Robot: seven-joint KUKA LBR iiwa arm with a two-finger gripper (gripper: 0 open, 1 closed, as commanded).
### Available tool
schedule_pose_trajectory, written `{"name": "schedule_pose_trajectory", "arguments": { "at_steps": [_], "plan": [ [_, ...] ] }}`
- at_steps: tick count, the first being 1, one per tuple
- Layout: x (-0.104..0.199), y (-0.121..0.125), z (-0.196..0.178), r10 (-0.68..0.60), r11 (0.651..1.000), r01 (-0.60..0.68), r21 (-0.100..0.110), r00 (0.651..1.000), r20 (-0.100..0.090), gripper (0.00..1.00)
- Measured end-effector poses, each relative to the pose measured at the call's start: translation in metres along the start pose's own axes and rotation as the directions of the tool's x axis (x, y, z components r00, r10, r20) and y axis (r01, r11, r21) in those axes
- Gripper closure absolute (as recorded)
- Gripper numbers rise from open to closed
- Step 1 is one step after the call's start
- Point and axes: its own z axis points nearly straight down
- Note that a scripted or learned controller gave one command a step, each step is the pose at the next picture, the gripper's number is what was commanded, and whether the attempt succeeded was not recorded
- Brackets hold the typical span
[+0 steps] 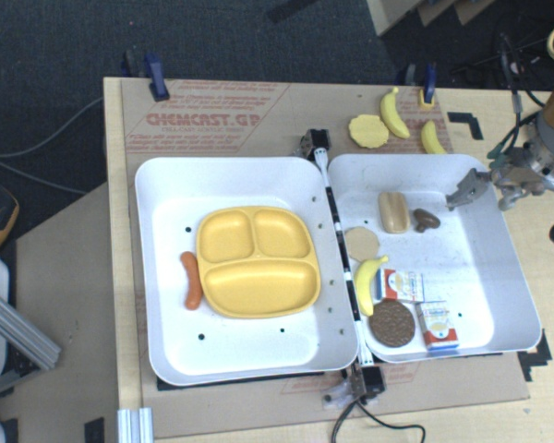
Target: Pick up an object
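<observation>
Near the right bin's far rim, your claw (487, 185) hangs apparently open; the bun (394, 211) looks light, soft: pinch its sides.

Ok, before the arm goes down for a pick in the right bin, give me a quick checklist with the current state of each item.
1. Gripper over the right bin: ok, at its upper right edge.
2. Gripper carrying nothing: ok, nothing between its fingers.
3. Nearest targets free-standing: ok, bread roll and small brown piece lie apart.
4. Banana isolated: not ok, it touches the carton.
5. Gripper directly above a target: not ok, it sits right of the brown piece.
</observation>
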Motion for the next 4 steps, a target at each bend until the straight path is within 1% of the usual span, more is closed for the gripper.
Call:
{"name": "schedule_pose_trajectory", "arguments": {
  "at_steps": [1, 2, 3, 4],
  "plan": [
    [0.084, 0.048, 0.126, -0.009, 1.000, 0.009, 0.004, 1.000, -0.005, 0.00],
    [0.052, 0.085, 0.125, -0.001, 1.000, 0.001, -0.004, 1.000, 0.002, 0.00],
    [0.090, 0.060, 0.125, -0.003, 1.000, 0.003, 0.004, 1.000, -0.002, 0.00],
    [0.088, 0.062, 0.115, -0.002, 1.000, 0.002, 0.000, 1.000, -0.001, 1.00]
  ]
}}
